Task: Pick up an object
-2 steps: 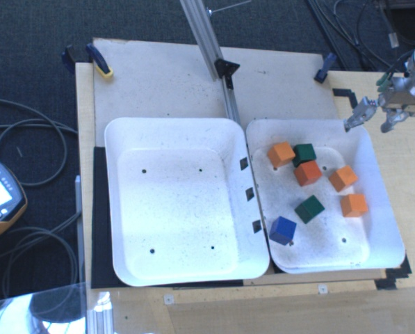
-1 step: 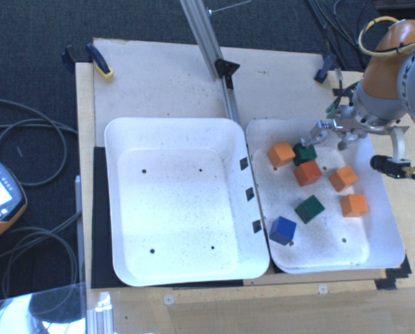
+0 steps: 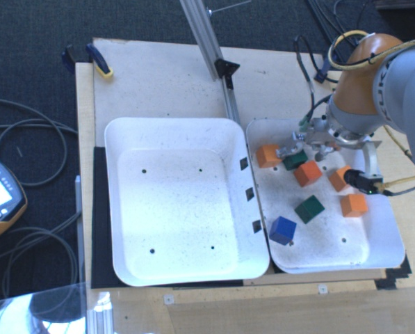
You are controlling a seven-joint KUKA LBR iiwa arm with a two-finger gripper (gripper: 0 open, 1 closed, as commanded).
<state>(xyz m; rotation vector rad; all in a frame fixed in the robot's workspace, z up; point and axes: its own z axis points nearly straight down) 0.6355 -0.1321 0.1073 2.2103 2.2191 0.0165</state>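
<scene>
My gripper [image 3: 306,147] hangs low over the far part of the right bin [image 3: 374,252], below the orange wrist band. Directly under and beside it lie a small dark green block [image 3: 295,161] and a red-orange block [image 3: 307,173], with an orange block [image 3: 267,156] just to their left. Whether any of them is touched is hidden by the gripper body. Further blocks rest in the same bin: an orange one [image 3: 339,178], another orange one [image 3: 354,204], a green one [image 3: 308,208] and a blue one [image 3: 283,229].
The left bin [image 3: 120,134] lies beside the right one, their rims meeting at the middle. A slanted metal rail [image 3: 207,33] crosses the bench behind them. Cables run along the arm at the right, and a yellow-blue tool [image 3: 99,60] lies at the bench's far left corner.
</scene>
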